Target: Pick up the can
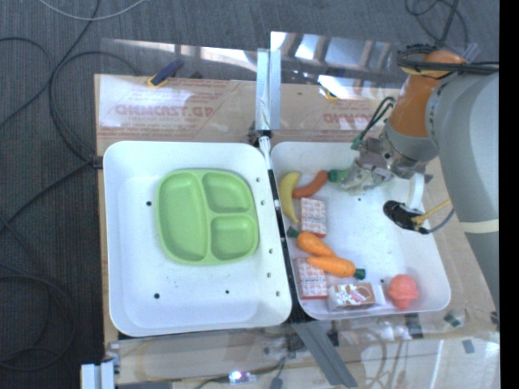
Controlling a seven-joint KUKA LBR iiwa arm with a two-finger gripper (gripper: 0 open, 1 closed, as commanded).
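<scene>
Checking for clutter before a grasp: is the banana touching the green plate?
Apart. The camera view shows the banana in the right bin and the green plate in the left bin, with the bin walls between them.

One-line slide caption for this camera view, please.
Arm's end effector hovers at the top of the right bin near toy food; green divided plate sits in the left bin.

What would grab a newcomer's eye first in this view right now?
Probably the green divided plate, lying alone in the middle of the left bin. Next, the cluster of toy food in the right bin: a yellow banana, orange carrots, and a red round item in the near corner. The grey arm's hand sits at that bin's far side.
</scene>
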